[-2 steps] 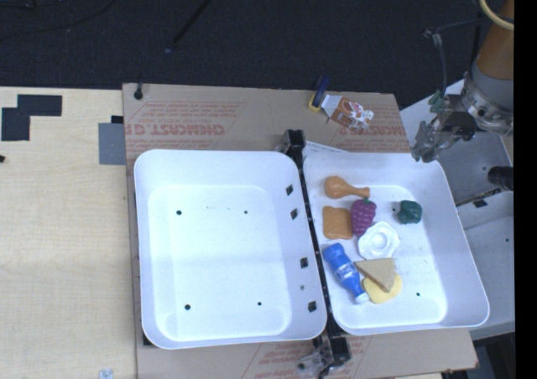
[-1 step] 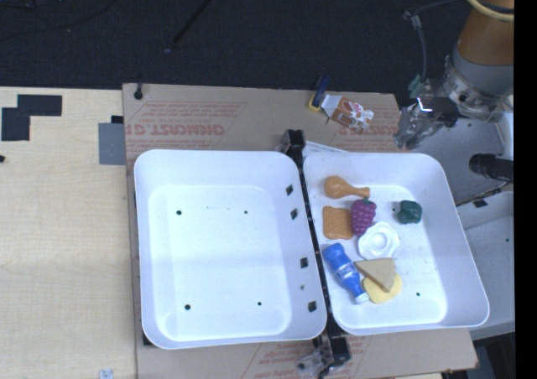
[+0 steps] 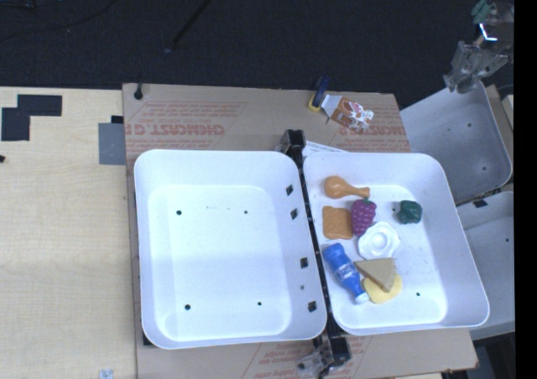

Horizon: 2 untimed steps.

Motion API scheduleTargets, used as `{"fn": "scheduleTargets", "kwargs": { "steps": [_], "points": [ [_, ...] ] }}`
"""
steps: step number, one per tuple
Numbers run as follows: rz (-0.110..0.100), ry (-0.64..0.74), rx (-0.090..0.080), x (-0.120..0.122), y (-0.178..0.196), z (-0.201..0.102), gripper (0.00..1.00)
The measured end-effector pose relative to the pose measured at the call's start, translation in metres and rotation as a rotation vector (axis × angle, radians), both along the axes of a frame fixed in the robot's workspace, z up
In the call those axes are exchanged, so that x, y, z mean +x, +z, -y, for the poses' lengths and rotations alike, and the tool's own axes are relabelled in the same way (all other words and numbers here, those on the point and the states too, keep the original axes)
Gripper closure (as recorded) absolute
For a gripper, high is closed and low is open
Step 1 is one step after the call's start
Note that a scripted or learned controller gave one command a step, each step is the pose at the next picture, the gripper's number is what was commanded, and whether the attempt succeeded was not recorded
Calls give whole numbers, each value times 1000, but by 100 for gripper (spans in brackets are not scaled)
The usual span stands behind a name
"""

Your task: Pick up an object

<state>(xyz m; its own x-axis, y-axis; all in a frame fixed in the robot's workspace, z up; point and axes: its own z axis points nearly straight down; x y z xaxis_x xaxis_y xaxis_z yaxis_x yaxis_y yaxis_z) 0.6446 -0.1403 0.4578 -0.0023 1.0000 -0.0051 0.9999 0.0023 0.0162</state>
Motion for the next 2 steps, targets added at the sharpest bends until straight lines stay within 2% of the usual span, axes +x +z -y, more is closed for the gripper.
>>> {"fn": "scheduleTargets", "kwargs": {
  "steps": [1, 2],
  "points": [
    [-34, -2, 9, -3, -198, -23, 100],
    [-6, 0, 4, 0, -84, -36, 100]
  ]
}}
